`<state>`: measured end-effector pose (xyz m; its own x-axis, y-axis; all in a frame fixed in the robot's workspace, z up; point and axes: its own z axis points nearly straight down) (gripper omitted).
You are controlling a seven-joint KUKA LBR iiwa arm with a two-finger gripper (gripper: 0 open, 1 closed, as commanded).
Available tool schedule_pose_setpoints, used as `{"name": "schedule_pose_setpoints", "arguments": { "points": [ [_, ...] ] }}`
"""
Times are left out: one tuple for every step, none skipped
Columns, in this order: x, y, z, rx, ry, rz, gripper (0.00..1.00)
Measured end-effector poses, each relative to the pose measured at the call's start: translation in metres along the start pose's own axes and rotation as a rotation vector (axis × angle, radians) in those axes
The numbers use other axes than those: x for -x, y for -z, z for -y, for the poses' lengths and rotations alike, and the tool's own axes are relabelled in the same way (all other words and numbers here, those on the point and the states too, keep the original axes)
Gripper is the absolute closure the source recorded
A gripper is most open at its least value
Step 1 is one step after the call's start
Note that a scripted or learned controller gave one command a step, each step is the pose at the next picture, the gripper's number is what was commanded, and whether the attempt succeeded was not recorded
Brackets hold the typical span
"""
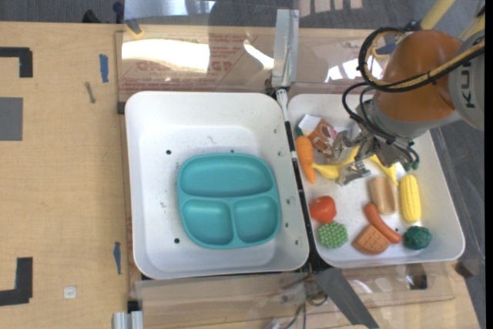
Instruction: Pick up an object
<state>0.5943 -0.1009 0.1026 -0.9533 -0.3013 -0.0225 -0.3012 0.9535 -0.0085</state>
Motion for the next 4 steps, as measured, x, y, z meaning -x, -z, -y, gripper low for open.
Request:
{"name": "schedule_pose_setpoints", "arguments": {
  "points": [
    [0.046, -0.014, 0.011, 0.003, -0.393, -0.024, 1.00],
    [0.035, -0.015, 0.025, 0.007, 0.018, -0.018, 1.00],
    [0.083, 0.101, -0.018, 0.004, -0.051, -0.003, 1.00],
    [0.089, 0.113, -0.027, 0.006, -0.108, -0.011, 1.00]
  ]
}}
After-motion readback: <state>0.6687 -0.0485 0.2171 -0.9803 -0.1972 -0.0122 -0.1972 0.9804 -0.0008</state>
